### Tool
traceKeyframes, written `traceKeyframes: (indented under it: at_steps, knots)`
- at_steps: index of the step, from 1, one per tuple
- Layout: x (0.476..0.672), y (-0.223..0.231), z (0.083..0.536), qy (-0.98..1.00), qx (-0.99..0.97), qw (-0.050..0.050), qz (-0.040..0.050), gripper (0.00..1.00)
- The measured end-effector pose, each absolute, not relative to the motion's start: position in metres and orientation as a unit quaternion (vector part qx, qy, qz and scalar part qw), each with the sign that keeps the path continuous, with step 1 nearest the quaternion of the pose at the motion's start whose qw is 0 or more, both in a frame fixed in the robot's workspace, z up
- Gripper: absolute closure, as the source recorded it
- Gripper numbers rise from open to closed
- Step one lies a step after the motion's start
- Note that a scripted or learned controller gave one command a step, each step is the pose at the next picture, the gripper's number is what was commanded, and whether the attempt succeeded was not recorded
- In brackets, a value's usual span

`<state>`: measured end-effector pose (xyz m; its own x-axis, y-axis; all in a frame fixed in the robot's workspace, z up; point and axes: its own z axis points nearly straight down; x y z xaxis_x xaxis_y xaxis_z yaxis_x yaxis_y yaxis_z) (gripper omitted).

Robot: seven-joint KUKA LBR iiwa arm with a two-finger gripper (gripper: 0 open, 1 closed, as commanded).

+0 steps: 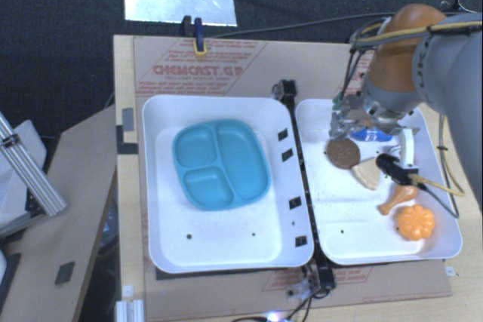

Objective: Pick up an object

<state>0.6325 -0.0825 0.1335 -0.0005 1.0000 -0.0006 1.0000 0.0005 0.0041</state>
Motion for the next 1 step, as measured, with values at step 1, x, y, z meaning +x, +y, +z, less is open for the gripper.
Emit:
traceKeyframes:
  at_steps: [1]
  knots:
    - [0.6432,-0.0862,0.1899,0.708,0.706,0.002,0.0018,1.00]
